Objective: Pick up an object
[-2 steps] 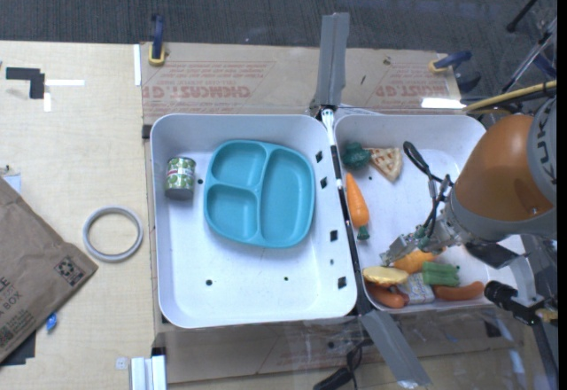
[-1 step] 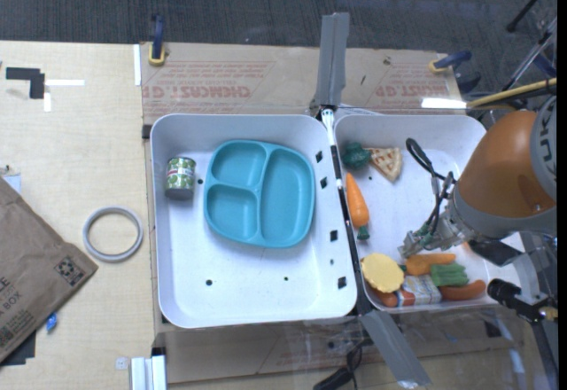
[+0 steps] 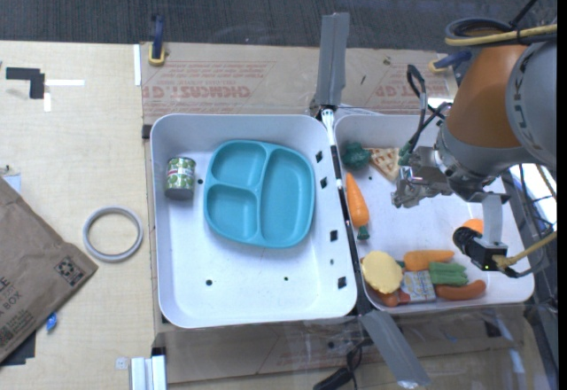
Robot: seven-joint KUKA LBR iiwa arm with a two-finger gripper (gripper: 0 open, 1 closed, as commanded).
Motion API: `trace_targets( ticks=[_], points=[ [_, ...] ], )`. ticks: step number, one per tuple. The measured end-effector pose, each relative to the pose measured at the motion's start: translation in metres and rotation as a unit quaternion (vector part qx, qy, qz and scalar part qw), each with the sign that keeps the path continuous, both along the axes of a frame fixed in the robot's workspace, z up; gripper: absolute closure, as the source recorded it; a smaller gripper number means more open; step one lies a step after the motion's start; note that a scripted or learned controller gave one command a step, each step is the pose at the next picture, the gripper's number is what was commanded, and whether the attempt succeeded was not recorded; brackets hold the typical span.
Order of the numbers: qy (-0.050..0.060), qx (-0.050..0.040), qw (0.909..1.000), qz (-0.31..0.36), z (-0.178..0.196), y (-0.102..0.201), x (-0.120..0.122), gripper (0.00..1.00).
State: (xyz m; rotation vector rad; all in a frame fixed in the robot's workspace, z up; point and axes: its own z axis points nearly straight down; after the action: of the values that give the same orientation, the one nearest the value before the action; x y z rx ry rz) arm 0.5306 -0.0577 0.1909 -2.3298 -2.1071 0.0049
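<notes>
Carrot (image 3: pixel 357 202) lying lengthwise along left wall of right bin (image 3: pixel 523 295), near gripper (image 3: pixel 407 193). Likely light, rigid, smooth plastic; best pinched across thick middle. Finger state: cannot tell. Toy food heaped along bin's front edge.

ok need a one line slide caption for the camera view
KUKA arm's gripper hovers over the right bin of toy food; left bin holds a blue divided tray.

Looks like a robotics lab bench

Grey arm (image 3: pixel 505 105) at 3 o'clock, two white bins (image 3: pixel 177 291), tape roll (image 3: pixel 112 232) at 9 o'clock.
</notes>
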Motion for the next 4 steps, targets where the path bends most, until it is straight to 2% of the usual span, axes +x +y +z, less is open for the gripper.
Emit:
trace_targets(
  ticks=[1, 2, 3, 4],
  points=[
    [0.000, -0.0001, 1.0000, 0.000, 0.000, 0.000, 0.000, 0.00],
    [0.000, -0.0004, 1.0000, 0.007, -0.081, -0.036, 0.080, 0.00],
    [0.000, 0.0011, 0.9963, 0.086, -0.100, -0.045, -0.012, 0.00],
    [0.001, 0.0007, 0.9964, 0.085, -0.091, -0.045, -0.012, 1.00]
  ],
)
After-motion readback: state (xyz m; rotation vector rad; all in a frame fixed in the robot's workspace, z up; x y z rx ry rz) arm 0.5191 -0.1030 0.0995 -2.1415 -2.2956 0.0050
